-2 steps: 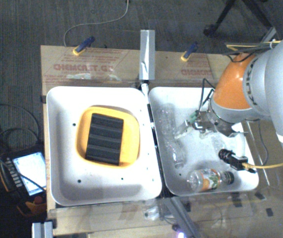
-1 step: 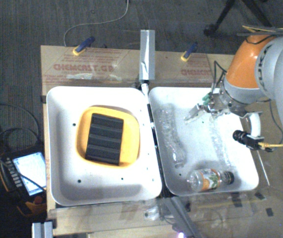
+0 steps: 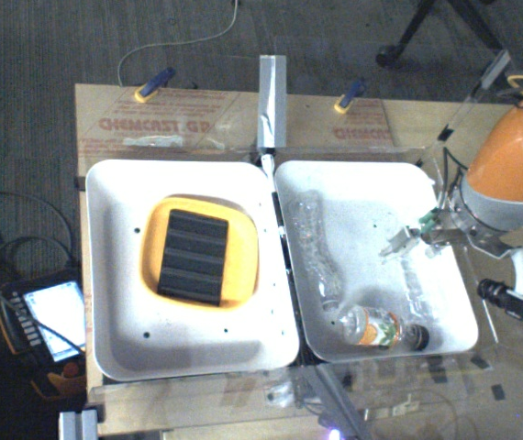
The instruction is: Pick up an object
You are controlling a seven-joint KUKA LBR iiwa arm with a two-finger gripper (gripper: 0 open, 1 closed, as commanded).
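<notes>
The arm (image 3: pixel 505 168) enters from the right edge of the camera view, its orange band sitting above the grey wrist, and reaches over the right rim of the right bin (image 3: pixel 362 177). The gripper (image 3: pixel 406 242) hangs above the upper right part of that bin's floor; its pale fingers blur into the white plastic beneath, so whether they are spread or closed cannot be told, and nothing is seen between them. Several objects lie in the right bin. A small bottle (image 3: pixel 376 327) with an orange and green label and a dark cap rests on its side near the front wall, well apart from the gripper. A clear plastic bottle (image 3: pixel 312 241) lies lengthwise along the left side of the same bin, close to the divide between the bins. Another clear, hard-to-read item (image 3: pixel 415 287) lies just below the gripper, nearer the right wall. In the left bin (image 3: pixel 115 328), a yellow tray-like object (image 3: pixel 243 246) sits near the middle with a black ribbed block (image 3: pixel 194 256) lying on top of it.
</notes>
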